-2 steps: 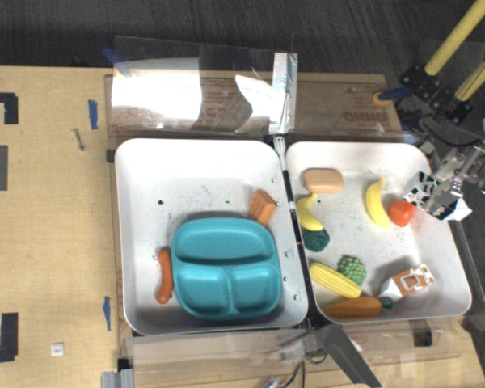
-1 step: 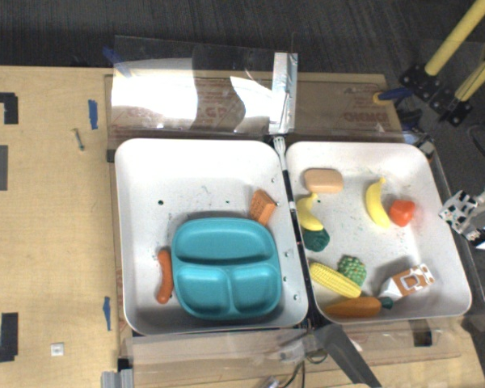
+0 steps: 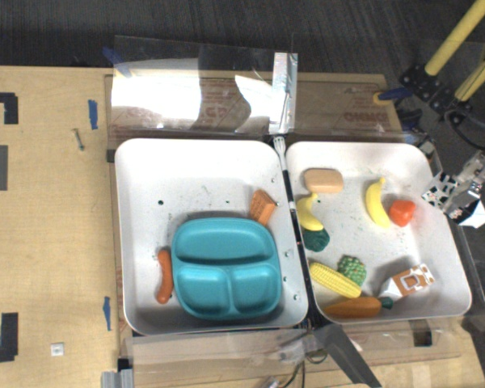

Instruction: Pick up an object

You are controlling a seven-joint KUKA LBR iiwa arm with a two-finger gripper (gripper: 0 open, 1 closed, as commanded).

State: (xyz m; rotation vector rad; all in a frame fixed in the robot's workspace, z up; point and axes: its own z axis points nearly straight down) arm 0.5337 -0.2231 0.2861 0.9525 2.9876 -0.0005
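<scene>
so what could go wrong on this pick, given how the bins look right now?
1. The corn, the green piece and the carrot are bunched near the right bin's front wall; a grasp there may catch two items or hit the wall.
2. The banana touches the orange-red piece, so closing on one could push the other.
3. The sausage lies tight between the teal tray and the left bin's wall, leaving little finger room.
</scene>
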